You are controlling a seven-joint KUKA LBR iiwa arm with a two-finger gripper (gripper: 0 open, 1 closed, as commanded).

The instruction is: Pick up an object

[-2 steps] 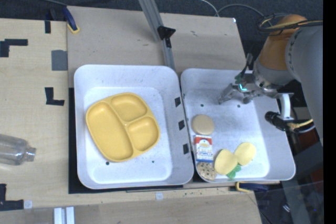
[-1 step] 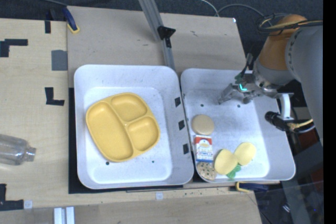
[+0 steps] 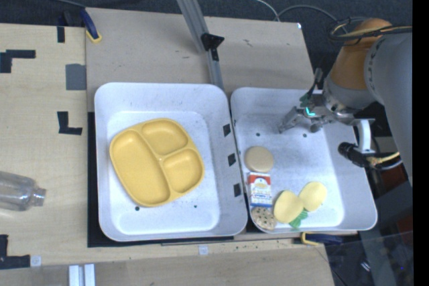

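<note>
Hovering over the right bin (image 3: pixel 348 211), the gripper (image 3: pixel 303 120) has fingers spread and nothing held; it should centre above the round biscuit (image 3: pixel 259 159) before descending.

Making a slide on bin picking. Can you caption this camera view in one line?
Gripper over the right bin, apart from the toy food, yellow tray in the left bin.
</note>
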